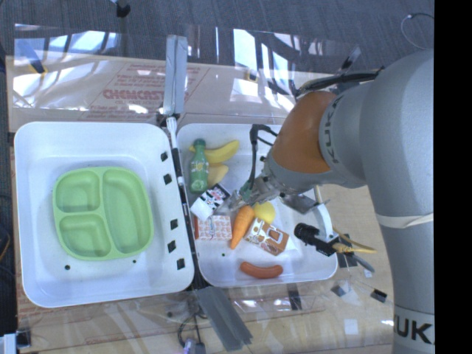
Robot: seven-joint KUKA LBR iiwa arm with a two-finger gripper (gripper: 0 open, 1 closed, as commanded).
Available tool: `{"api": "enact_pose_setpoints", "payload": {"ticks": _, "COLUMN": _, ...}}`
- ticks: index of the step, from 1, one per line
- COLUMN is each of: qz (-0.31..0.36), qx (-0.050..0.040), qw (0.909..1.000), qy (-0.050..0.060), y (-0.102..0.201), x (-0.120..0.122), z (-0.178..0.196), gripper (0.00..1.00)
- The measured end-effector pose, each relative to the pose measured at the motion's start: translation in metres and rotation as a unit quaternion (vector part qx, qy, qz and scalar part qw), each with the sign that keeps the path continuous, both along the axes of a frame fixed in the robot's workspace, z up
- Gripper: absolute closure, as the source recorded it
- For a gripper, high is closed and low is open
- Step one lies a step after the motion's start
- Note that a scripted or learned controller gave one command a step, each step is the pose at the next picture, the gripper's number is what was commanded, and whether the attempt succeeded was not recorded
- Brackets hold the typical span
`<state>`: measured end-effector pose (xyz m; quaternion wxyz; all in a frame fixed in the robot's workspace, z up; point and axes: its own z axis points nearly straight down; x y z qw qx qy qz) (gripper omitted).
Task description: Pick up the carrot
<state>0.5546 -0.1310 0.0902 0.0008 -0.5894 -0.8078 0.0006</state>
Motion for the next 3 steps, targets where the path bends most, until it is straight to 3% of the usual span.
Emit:
{"api": "enact_pose_setpoints", "payload": {"ticks": 1, "qz": 0.002, "qx": -0.0006, "qw": 1.0, "qy": -0.001, "y": 0.0, "x": 0.001, "z": 0.01, "gripper": 1.0}}
{"api": "enact_pose_setpoints", "payload": {"ticks": 2, "qz": -0.046, "qx": 0.0, "qw": 0.9989, "qy": -0.001, "y": 0.072, "x": -0.012, "z": 0.119, "gripper": 1.0}}
{"api": "enact_pose_setpoints", "payload": {"ticks": 3, "qz": -0.046, "qx": -0.0001, "qw": 0.9989, "qy": -0.001, "y": 0.071, "x": -0.012, "z": 0.119, "gripper": 0.0}}
